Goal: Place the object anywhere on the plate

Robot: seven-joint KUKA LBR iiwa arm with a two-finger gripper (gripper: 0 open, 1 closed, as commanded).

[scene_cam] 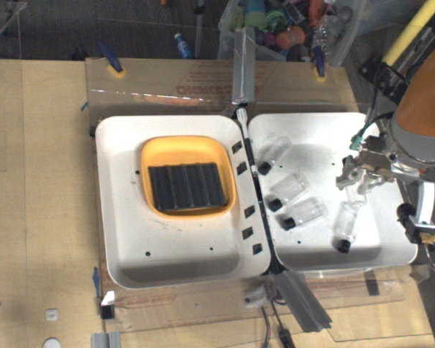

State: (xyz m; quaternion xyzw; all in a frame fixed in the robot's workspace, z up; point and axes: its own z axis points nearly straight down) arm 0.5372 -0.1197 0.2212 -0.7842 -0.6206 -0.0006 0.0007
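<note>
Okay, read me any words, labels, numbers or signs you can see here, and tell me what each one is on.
None can be read.
Cardboard sheet behind the bins: faint reddish printing, too blurred to read.
Clear vials in the right bin, yellow plate in the left bin: no lettering visible.

grey arm (pixel 420 140), orange band, metal end effector (pixel 364 171)

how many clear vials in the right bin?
4. One vial near the divider at the top, two more below it, and one under the gripper. The arm may hide others.
</note>
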